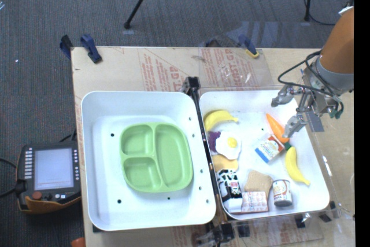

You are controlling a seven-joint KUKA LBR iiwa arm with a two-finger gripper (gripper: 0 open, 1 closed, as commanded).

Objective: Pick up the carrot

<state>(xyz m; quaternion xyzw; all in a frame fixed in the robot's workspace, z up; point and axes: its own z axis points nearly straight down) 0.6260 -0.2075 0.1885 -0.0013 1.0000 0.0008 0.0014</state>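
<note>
The carrot (276,125) is orange with a green end and lies tilted in the right part of the right bin (254,102). My gripper (287,111) hangs over the bin's upper right area, just above and to the right of the carrot. Its two fingers are spread, one finger (281,97) beyond the carrot and the other close to the carrot's green end. Nothing is between them, so the gripper is open.
The right bin also holds two bananas (219,118) (296,166), a fried egg (229,146), a small carton (269,148) touching the carrot's lower end, bread (258,181), a can (281,192) and other packs. A green divided plate (156,157) sits in the left bin (98,118).
</note>
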